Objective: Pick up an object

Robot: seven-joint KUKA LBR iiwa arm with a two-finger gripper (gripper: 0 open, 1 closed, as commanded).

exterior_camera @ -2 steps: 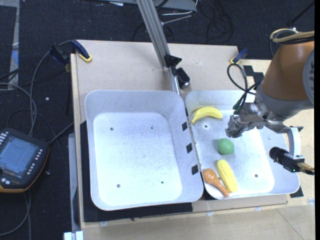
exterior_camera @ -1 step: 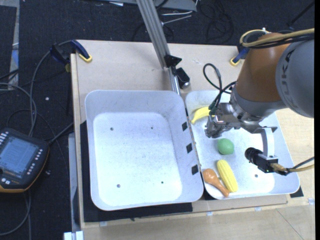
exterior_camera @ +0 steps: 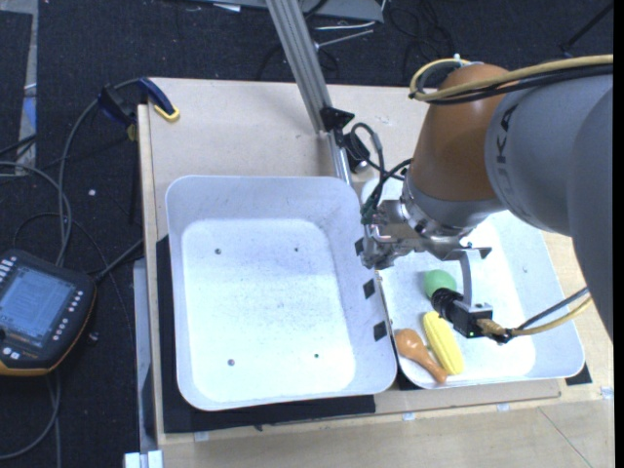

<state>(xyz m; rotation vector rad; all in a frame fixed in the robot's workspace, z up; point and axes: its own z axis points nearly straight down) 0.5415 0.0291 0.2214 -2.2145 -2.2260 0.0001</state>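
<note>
Claw (exterior_camera: 385, 240): above bin (exterior_camera: 522, 252) edge; open or closed cannot be told.
Corn (exterior_camera: 442, 341): probably light, stiff, slippery; grip across the middle.

Left bin (exterior_camera: 263, 300): floor open throughout. Right bin (exterior_camera: 526, 271): arm (exterior_camera: 507, 135) overhangs far half; green ball (exterior_camera: 441, 282), corn (exterior_camera: 444, 343), orange piece (exterior_camera: 417, 351) crowd near-left corner. Slanted pole (exterior_camera: 297, 52) far, between bins.

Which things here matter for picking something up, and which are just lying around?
For the job:
green ball
yellow corn
orange pear
right bin
robot arm

Lying about:
left bin
handheld controller
clamp
</note>
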